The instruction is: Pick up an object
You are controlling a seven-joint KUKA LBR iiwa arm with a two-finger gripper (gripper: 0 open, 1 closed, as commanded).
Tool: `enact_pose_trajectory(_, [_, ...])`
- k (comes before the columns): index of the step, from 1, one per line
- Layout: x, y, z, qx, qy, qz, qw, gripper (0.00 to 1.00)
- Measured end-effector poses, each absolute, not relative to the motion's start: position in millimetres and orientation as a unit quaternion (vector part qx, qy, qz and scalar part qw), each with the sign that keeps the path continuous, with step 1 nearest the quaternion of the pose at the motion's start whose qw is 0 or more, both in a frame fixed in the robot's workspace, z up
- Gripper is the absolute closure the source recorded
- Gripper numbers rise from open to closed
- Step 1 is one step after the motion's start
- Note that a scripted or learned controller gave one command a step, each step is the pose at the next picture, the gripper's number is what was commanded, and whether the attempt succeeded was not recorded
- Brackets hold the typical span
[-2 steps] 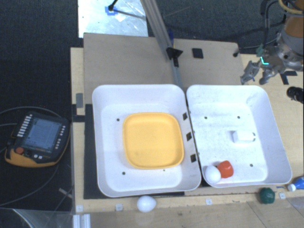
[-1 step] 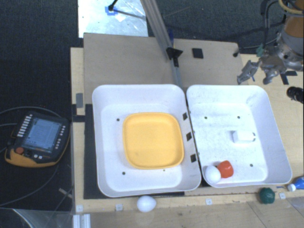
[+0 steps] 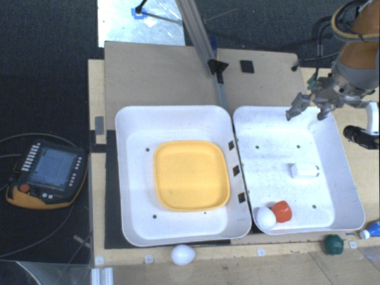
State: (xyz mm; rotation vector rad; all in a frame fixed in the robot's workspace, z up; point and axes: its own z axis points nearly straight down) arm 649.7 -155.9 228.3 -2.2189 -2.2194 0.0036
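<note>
From the overhead camera, the gripper (image 3: 309, 108) is hanging over the upper right corner of the right bin (image 3: 332, 159), at about one o'clock of that bin, with its two fingers spread apart and nothing between them. The arm (image 3: 356, 58) is reaching in from the right, its orange band showing above the wrist.

The likely targets are sitting well apart from it. A small white block (image 3: 304, 171) is lying near the bin's middle, toward four o'clock from the gripper. An orange cup (image 3: 281, 211) and a white ball (image 3: 265, 218) are resting touching each other at the bin's seven o'clock corner, pressed close to the wall.

The risks, as I judge them: the block is blending into the white floor and lying low, so fingers closing slightly high may be missing it. The cup and ball are crowding each other, so a descent there may be nudging one away or catching on the rim.

The left bin (image 3: 133, 159) is holding a yellow plate (image 3: 191, 174), flat and wide, probably too broad for this grip.
</note>
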Motion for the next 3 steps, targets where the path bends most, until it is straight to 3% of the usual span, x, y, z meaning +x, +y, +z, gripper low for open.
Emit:
enact_pose_trajectory(2, [659.5, -153.1, 118.9, -0.707, -0.707, 0.0012, 0.002, 0.00])
enact_pose_trajectory(3, [661.3, -153.5, 133.2, -0.707, -0.707, -0.0008, -0.001, 1.00])
